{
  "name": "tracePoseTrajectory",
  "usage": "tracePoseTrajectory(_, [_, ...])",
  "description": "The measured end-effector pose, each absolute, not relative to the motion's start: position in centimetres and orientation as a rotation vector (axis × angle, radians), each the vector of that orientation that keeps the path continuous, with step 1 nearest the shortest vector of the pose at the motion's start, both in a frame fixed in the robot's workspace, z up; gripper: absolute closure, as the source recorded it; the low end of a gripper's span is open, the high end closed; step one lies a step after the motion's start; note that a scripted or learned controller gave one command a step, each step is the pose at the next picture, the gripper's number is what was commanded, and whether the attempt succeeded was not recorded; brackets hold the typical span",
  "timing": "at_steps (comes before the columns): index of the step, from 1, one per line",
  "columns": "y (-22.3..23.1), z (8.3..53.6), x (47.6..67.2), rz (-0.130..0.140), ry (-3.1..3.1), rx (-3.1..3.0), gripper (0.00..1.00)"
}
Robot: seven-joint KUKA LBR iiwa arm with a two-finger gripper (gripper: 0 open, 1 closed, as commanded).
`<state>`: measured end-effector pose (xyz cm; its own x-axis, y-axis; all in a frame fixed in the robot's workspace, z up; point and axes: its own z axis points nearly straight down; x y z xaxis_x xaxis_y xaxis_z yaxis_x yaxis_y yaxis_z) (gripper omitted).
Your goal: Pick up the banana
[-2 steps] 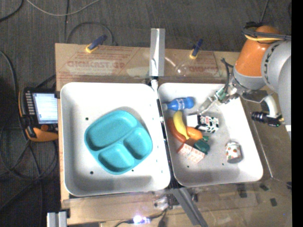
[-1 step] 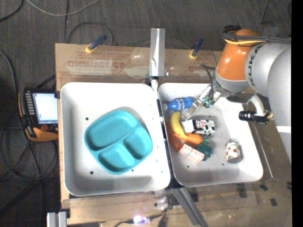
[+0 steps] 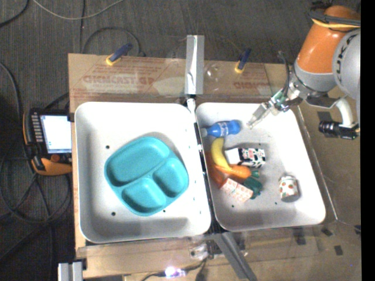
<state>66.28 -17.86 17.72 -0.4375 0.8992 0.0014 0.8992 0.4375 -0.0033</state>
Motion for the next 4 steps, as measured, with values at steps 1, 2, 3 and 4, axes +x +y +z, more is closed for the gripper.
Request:
tracePoseTrajectory(1, [-11.3, 12.8, 62.5, 0.003, -2.696, -1.599, 0.00])
tracePoseTrajectory(2, [-11.6, 9.9, 59.6, -0.005, -2.713, -1.649, 0.00])
tracePoseTrajectory(3, [-13.6, 11.9, 57.0, 0.005, -2.724, -1.559, 0.00])
tracePoseTrajectory(4, [-10.5, 9.9, 59.5, 0.003, -2.858, -1.294, 0.00])
